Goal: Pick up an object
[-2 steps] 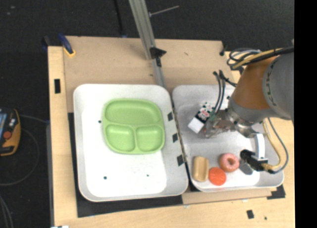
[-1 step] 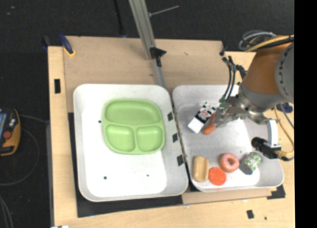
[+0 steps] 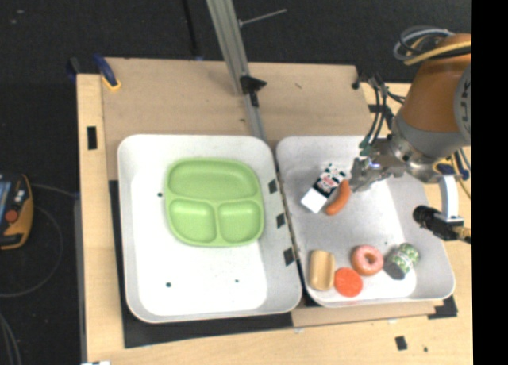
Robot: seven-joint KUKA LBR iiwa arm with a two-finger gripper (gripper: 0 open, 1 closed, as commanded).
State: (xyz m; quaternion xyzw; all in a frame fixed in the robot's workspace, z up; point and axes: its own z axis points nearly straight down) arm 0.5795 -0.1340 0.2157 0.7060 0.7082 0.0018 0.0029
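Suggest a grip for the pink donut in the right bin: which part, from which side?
Come straight down on the pink donut and close across its outer rim along the near-far line. It lies flat, ring up. The orange ball sits close at its lower left and the green-white toy lies to its right, so the near and far sides of the rim look clearer.

We see a green plate (image 3: pixel 213 201), white bins (image 3: pixel 143 276), pink donut (image 3: pixel 367 259), orange sausage (image 3: pixel 338 197), black-and-white box (image 3: pixel 321 187) beside the fingers.
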